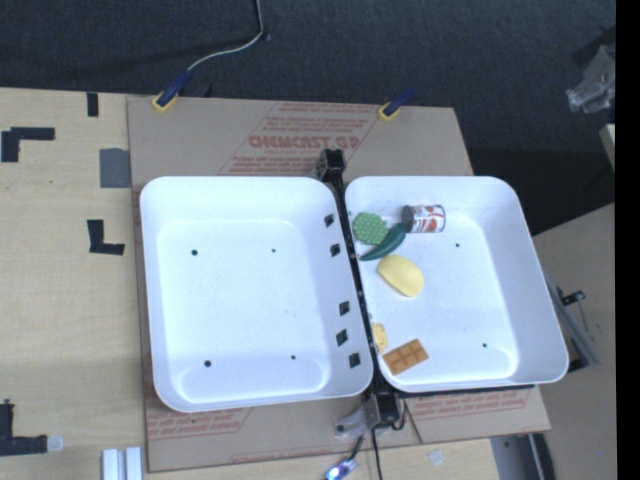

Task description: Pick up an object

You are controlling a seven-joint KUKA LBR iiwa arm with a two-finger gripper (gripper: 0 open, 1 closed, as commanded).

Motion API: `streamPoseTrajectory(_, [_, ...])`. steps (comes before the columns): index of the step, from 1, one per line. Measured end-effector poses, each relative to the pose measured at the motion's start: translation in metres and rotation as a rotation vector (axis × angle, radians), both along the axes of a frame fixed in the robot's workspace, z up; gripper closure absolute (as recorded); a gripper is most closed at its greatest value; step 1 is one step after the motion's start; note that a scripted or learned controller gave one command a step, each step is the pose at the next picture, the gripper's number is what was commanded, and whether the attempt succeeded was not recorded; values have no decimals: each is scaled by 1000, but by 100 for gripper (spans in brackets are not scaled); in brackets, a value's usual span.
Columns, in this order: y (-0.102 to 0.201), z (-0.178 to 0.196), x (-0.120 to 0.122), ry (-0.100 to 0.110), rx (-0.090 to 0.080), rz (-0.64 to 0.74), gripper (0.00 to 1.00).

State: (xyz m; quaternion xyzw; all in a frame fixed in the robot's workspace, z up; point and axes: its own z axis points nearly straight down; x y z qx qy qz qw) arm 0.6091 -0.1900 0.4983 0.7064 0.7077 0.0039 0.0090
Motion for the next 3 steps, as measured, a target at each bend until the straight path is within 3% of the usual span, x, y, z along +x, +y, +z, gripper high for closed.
streamPoseTrajectory(1, [-35, 40, -13, 13, 4, -3, 100])
streamPoseTrajectory(2, [-27, 32, -107, 20, 8, -4, 100])
streamPoseTrajectory(3, [26, -106, -127, 34, 13, 1, 100])
